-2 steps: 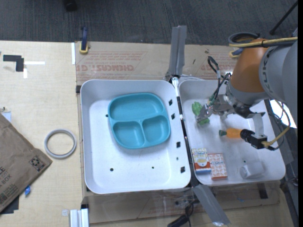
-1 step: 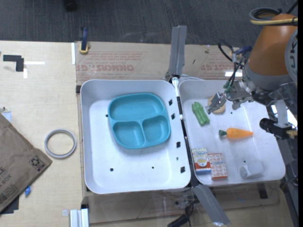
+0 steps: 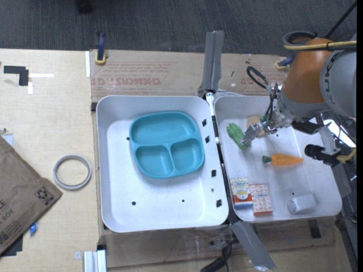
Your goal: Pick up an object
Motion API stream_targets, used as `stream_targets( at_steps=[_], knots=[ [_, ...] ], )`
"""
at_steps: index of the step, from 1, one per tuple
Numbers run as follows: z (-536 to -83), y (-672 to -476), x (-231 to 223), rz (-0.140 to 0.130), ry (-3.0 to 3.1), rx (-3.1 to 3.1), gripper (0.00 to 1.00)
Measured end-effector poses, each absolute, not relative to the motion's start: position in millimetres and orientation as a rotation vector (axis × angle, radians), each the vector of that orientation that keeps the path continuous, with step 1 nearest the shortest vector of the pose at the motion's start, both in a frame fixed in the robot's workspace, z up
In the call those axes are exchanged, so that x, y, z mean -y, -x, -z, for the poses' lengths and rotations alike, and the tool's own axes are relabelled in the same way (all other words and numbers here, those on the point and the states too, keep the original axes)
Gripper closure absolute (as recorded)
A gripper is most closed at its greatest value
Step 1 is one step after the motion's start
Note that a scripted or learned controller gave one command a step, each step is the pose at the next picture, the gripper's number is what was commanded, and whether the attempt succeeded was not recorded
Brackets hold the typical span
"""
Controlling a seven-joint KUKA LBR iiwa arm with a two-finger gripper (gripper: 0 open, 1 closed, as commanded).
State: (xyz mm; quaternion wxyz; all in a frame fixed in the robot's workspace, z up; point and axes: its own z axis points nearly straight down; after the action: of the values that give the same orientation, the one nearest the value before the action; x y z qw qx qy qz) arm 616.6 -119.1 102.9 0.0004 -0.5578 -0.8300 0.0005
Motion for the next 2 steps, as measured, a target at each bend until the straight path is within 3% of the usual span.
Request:
stream_targets(
  at_steps=[1,2],
  knots=[
    [-97.3,-647.4,112.8,0.004,1.963,2.465,0.0],
    [-91.9,-616.1,114.0,-0.002,1.996,2.426,0.0]
  ],
)
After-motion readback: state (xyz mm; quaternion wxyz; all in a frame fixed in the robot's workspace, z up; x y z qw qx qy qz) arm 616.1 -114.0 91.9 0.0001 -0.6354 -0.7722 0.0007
